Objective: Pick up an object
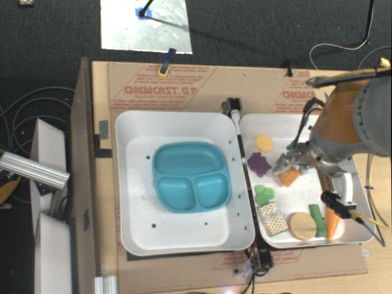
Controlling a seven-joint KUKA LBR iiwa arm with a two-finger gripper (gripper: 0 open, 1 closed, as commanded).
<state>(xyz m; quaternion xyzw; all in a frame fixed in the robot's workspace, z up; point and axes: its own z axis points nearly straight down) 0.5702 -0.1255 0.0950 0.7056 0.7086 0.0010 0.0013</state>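
Orange block [288,177] just under the fingers [293,162], right bin [361,241].

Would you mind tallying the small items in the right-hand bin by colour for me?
Yellow: 1, a round piece
Purple: 1, a knobbly piece
Orange: 2, a chunk by the gripper and a carrot
Green: 2, a leafy piece and a stick
Tan: 1, a disc
Patterned: 1, a packet
Total: 8
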